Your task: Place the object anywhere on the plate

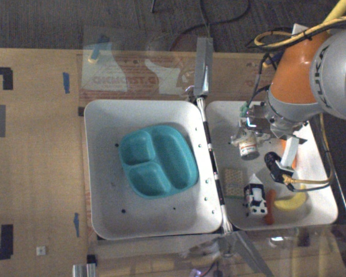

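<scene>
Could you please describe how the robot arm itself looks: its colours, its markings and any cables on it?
The arm has a rounded light grey shell with dark letters on it, and a broad glossy orange band above the wrist. Yellow and black cables curve along its upper side. Below the band sits a grey metal gripper with a small blue-white light.

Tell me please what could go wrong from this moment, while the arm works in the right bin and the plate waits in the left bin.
The gripper is low over a small jar, with a banana and other items close by, so it may knock or grab the wrong one.

The blue plate lies in the other bin, past the raised divider; a loosely held object could drop on the way.

The plate has curved compartments, so a round jar might roll or tip there.
</scene>
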Tool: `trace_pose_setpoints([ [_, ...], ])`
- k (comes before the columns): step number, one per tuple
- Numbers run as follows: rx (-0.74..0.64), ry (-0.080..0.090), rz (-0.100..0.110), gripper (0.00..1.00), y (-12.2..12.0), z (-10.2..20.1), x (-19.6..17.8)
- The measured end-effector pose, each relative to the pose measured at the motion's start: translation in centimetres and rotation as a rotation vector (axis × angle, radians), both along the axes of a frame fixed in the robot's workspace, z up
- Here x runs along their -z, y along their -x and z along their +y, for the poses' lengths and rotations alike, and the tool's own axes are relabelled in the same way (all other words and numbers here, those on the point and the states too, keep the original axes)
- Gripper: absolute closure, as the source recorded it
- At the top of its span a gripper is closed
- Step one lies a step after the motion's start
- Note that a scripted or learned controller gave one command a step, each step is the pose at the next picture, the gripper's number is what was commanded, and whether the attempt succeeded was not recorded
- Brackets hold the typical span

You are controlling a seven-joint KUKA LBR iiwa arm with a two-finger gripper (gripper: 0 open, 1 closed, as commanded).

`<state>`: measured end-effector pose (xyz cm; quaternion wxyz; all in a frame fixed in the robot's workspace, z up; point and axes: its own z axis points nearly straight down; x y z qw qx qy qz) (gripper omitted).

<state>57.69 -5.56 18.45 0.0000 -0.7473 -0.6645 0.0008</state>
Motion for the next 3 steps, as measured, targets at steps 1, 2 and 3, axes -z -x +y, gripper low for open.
trace_pose_setpoints([
  [1,-0.055,-0.001,0.000,1.00,-0.2,6.5,0.0],
  [2,-0.077,-0.001,0.003,1.00,4.3,17.2,1.5],
  [3,-0.076,-0.001,0.002,0.00,4.3,17.2,1.4],
])
